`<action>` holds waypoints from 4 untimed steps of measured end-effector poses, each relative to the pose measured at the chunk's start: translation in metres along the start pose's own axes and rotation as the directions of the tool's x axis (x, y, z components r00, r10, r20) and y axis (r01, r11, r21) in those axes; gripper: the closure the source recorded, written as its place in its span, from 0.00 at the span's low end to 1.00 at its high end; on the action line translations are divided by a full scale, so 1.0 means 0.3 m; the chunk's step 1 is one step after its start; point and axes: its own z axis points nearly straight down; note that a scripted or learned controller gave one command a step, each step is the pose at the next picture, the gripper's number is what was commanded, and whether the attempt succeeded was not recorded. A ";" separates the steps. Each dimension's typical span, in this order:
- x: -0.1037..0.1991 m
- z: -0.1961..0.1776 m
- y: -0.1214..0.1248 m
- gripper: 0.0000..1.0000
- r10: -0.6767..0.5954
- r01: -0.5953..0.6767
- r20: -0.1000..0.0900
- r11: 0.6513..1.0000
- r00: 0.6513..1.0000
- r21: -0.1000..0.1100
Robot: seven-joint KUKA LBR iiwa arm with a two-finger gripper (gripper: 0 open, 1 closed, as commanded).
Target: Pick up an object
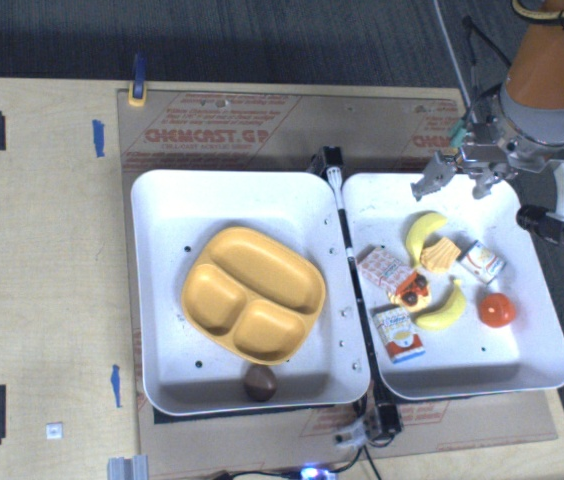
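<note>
My gripper (459, 180) hangs above the far edge of the right bin (547, 368), its two fingers spread apart with nothing between them. Below it in that bin lie a yellow banana (420, 232), a second banana (445, 308), an orange waffle-like block (441, 255), a small white carton (481, 261), a red tomato (497, 310), a pink-and-white packet (383, 266), a red-and-white box (399, 331) and a small orange toy (412, 289). The nearest object, the upper banana, is a little below and left of the fingers.
The left bin (157, 208) holds a yellow three-compartment tray (251, 293) and a small brown object (260, 382) at its near edge. A black divider (347, 248) runs between the bins. Cardboard (232, 128) lies under them on the wooden bench.
</note>
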 end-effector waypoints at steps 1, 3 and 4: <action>-0.025 0.389 -0.057 0.00 0.001 -0.001 0.000 1.000 1.000 0.001; 0.045 0.451 -0.159 1.00 0.002 -0.002 0.003 0.999 1.000 -0.034; 0.045 0.455 -0.163 0.00 0.002 -0.002 0.003 1.000 1.000 -0.030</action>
